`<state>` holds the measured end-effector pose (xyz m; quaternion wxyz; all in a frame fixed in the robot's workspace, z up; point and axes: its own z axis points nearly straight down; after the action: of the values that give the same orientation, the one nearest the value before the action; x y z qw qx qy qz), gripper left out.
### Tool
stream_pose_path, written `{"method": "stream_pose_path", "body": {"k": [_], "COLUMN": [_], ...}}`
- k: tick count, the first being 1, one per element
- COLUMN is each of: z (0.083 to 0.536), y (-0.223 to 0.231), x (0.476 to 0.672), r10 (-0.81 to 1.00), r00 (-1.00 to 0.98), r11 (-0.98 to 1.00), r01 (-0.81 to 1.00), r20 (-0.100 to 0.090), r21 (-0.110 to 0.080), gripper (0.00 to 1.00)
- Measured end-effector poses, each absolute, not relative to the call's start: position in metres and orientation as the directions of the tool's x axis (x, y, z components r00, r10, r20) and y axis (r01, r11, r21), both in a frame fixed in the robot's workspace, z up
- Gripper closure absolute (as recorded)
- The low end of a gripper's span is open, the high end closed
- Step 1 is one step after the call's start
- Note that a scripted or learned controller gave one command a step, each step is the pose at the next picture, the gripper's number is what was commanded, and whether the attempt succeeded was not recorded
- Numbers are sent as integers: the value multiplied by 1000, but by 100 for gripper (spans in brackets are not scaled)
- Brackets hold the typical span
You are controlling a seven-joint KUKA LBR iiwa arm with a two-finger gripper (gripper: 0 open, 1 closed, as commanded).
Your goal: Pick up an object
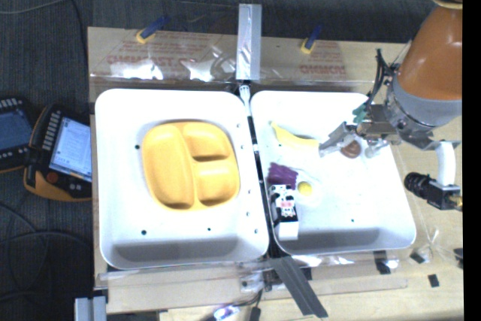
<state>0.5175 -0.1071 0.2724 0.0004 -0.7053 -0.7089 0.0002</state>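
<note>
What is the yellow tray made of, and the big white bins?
The yellow tray looks like moulded plastic: smooth, rounded compartments, one even colour with a soft sheen. The white bins also look like plastic, probably thin and formed in one piece, judging by their rounded corners and glossy walls. The picture cannot confirm either.

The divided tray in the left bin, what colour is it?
Yellow; the divided tray shows best in the camera view.

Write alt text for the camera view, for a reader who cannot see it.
A grey robot arm's end effector hangs over the right white bin, which holds a yellow banana, a purple block and a small brown object. The left white bin holds a yellow divided plastic tray.
</note>
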Motion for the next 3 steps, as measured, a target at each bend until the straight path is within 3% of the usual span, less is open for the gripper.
{"method": "stream_pose_path", "body": {"k": [1, 2, 3], "z": [271, 191, 142], "y": [-150, -63, -99], "x": [576, 615, 611], "r10": [989, 987, 958], "r00": [148, -162, -287], "r11": [-148, 162, 287], "r01": [989, 987, 958], "r20": [0, 2, 0], "r21": [-1, -1, -1], "gripper": [0, 0, 0]}}
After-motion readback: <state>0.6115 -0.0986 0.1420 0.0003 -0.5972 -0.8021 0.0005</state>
